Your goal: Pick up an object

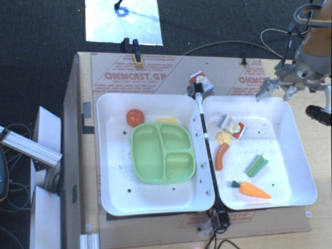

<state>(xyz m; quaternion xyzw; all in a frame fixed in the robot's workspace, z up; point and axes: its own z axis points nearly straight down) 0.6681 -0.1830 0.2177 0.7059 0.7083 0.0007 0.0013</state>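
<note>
The claw is hovering spread open and gripping nothing above the right bin's far rim; the carrot is lying well apart from it, near that bin's front edge.

Both bins are white. The divided plate is pale green, the tomato red, the carrot orange with a dark green top, and the sausage orange-red.
</note>
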